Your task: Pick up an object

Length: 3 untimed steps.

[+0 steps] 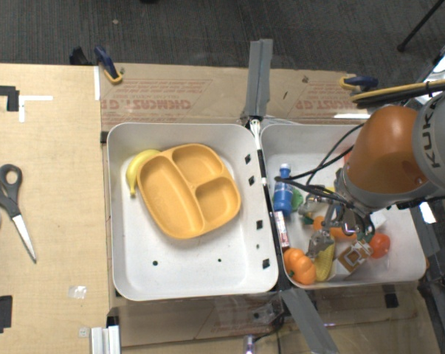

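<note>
The arm reaches into the right bin (399, 275) from the right, its orange band over the bin's middle. My gripper (328, 236) points down into a heap of small items near the bin's front. Beside it lie an orange fruit (300, 265), a yellow-green piece (324, 262), a red ball (379, 245) and a small brown-and-white block (353, 257). A blue bottle (283, 192) with a white cap lies at the bin's left side, next to a red and white tube (281, 231). The wrist hides much of the heap.
The left bin (185, 271) holds an orange divided plate (187, 189) with a yellow banana (137, 167) tucked at its left edge. Scissors (12, 205) lie on the wooden bench at far left. Cables run from the wrist across the right bin.
</note>
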Each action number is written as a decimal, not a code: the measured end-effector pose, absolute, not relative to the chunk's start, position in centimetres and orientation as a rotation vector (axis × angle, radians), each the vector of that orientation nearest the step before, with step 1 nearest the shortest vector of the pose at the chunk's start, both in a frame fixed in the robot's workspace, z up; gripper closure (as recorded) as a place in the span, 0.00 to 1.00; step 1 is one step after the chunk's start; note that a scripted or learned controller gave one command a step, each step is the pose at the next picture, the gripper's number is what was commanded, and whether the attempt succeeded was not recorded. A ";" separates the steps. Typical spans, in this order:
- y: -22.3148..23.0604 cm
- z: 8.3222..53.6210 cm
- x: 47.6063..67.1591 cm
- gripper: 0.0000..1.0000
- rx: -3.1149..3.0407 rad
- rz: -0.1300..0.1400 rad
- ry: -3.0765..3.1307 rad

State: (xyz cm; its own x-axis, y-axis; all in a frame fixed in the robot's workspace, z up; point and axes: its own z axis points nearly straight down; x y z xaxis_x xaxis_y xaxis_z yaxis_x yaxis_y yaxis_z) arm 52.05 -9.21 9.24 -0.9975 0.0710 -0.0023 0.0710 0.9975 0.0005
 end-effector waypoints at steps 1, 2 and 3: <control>-9.2 9.4 54.4 0.00 0.065 -0.002 3.135; -9.7 9.4 60.5 0.00 -0.011 -0.002 3.135; -9.9 9.2 53.8 0.00 0.526 0.000 3.096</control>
